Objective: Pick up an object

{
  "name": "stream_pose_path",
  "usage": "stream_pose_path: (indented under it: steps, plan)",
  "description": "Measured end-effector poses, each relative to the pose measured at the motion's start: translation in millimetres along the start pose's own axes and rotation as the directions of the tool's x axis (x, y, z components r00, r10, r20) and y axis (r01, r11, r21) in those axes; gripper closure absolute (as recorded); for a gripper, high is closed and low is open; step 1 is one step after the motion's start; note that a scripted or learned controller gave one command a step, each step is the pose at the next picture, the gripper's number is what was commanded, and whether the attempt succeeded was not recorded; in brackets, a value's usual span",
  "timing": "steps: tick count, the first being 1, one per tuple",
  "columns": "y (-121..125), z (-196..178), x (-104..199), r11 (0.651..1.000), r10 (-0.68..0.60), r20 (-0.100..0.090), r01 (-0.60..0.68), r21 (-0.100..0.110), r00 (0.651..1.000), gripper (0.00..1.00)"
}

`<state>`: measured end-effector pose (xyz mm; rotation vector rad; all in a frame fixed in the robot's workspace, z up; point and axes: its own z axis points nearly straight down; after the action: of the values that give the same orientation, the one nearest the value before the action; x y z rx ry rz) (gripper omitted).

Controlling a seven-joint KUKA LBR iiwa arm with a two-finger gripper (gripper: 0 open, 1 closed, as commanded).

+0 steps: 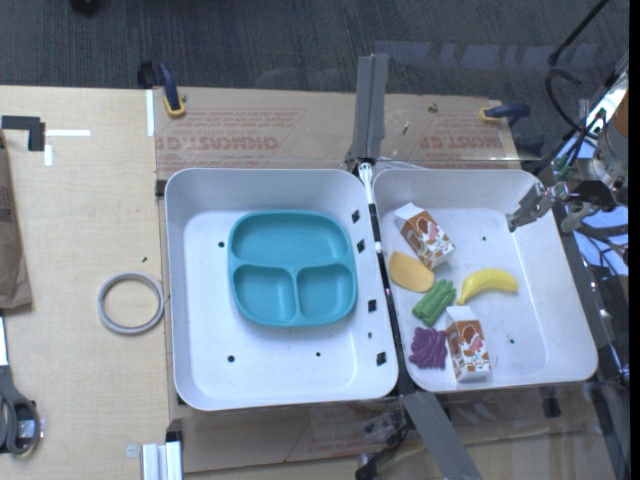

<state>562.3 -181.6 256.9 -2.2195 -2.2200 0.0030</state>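
Observation:
The right bin [560,338] holds several toy foods. There is a small carton [425,236], a flat orange piece [410,271], a yellow banana [487,284], a green vegetable [433,301], purple grapes [428,348] and a second carton [467,343]. My gripper [548,216] hangs over this bin's upper right corner, right of the banana and well apart from every item. It is open, and nothing sits between its fingers [525,211].
A teal divided plate [294,267] lies in the left bin [190,268]. A metal post [370,108] stands behind the seam between the bins. On the bench to the left lie a tape ring [131,302] and scissors [15,423].

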Motion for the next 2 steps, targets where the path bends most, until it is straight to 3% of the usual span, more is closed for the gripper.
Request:
stream_pose_path:
  steps: [1,2]
  plan:
    - [0.7,11.1,-24.2,1.000,0.009,0.001,-0.009,0.000,1.000,0.00]
    - [-51.3,136.6,25.6,0.982,0.188,-0.001,-0.188,0.001,0.982,0.00]
